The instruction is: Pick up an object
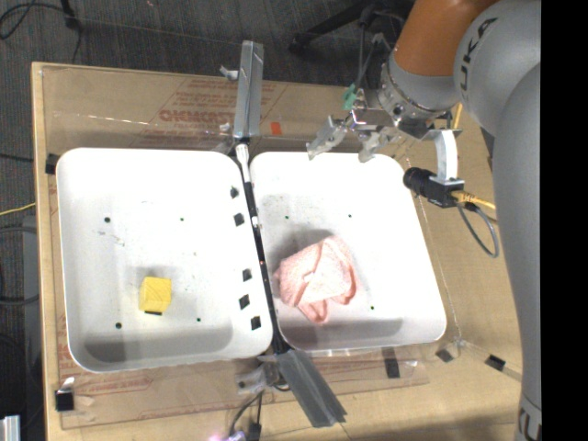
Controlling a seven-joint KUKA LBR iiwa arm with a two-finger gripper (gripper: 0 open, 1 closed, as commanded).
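Note:
A crumpled pink cloth point(317, 278) lies in the right bin point(404, 246), toward its front left. A small yellow block point(155, 295) rests in the left bin point(138, 191), near the front. My gripper point(347, 142) hangs over the back rim of the right bin, well behind the cloth. Its two pale fingers point(324, 140) are spread apart with nothing between them.
A grey divider bar point(248, 99) runs between the bins, with black clips along the shared edge. A black cable connector point(432, 185) juts from the arm over the right bin's back right corner. The wooden bench point(110, 99) surrounds both bins.

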